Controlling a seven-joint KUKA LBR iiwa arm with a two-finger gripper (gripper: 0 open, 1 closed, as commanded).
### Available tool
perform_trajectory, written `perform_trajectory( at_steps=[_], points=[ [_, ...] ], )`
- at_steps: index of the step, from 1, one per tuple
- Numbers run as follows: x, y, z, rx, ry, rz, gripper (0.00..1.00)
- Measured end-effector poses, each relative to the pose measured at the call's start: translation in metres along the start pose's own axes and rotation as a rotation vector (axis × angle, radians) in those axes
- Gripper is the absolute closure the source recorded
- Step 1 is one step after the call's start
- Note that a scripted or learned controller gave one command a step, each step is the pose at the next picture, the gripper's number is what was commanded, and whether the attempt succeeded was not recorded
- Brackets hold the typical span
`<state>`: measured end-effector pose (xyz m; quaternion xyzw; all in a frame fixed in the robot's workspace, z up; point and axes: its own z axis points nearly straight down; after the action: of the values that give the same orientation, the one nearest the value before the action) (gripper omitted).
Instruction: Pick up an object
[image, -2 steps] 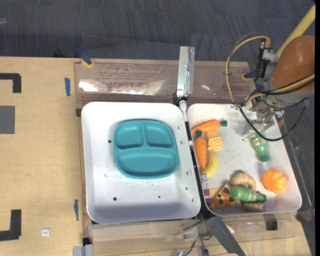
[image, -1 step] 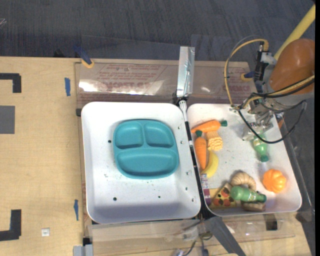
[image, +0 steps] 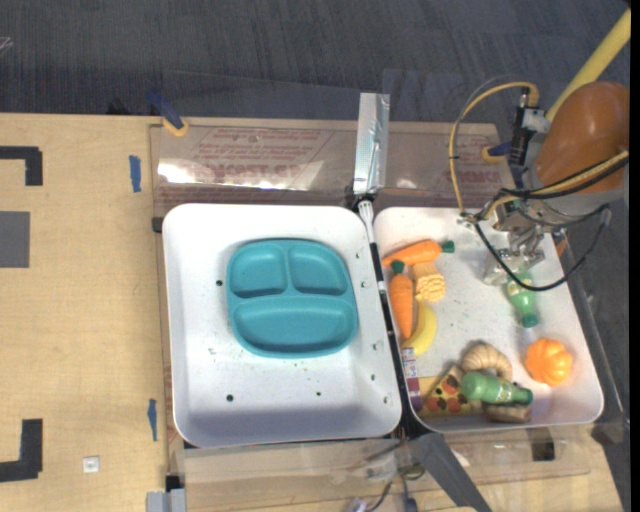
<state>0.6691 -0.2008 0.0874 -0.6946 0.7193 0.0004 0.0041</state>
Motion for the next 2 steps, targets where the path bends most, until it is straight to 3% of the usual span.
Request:
perform_trajectory(
  at_steps=[2],
  points=[
    [0.0022,-0.0007,0.0,0.001,-0.004,0.02,1.0]
  ],
)
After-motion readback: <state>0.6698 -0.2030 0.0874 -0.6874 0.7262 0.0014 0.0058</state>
